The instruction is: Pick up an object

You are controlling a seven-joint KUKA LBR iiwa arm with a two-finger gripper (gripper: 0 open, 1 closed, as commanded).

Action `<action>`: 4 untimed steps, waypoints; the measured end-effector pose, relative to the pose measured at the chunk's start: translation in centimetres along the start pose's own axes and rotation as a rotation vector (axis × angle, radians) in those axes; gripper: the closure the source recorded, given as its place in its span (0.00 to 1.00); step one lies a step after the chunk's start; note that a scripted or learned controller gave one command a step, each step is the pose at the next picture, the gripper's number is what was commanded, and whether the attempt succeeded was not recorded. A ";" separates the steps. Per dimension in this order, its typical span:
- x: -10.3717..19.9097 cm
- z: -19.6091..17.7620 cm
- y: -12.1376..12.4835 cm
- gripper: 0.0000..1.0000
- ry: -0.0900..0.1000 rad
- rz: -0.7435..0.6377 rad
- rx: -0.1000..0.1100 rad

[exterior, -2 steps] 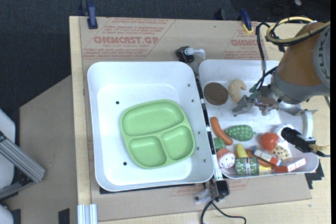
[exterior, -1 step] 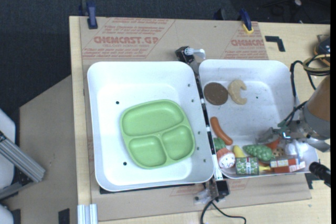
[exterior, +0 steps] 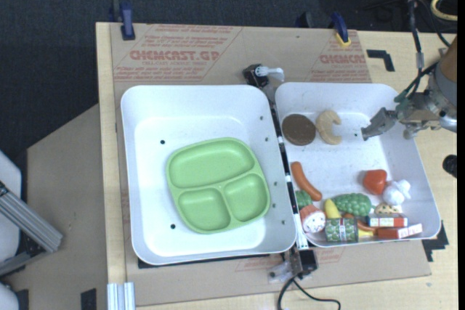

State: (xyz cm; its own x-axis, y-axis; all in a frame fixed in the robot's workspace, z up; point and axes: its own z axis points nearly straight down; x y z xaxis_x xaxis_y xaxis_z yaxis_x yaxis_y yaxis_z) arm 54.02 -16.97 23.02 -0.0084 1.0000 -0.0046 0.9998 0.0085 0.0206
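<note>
The hand (exterior: 374, 125) hangs over the right bin's (exterior: 429, 185) upper right part; whether it is clenched or released cannot be told. Under it lie toy foods: a brown disc (exterior: 298, 129), a pale croissant (exterior: 331, 125), a sausage (exterior: 306, 181) and a tomato (exterior: 375, 181). The left bin (exterior: 145, 127) holds a green tray (exterior: 216, 184).

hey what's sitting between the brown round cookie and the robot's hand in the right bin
In the camera view, a pale curved croissant-like piece lies right beside the brown cookie. From it to the hand is bare white bin floor.
</note>
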 end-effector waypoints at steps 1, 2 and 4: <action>-4.1 9.7 -2.8 0.00 0.006 0.013 0.030; -3.1 14.9 -2.2 0.00 0.008 0.007 0.026; 3.3 6.7 3.5 1.00 0.005 -0.001 0.010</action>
State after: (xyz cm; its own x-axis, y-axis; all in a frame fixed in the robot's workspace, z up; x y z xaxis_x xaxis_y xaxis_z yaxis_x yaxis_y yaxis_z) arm 57.66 -13.67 16.42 -0.0094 1.0000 0.0001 0.9999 0.0094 0.0106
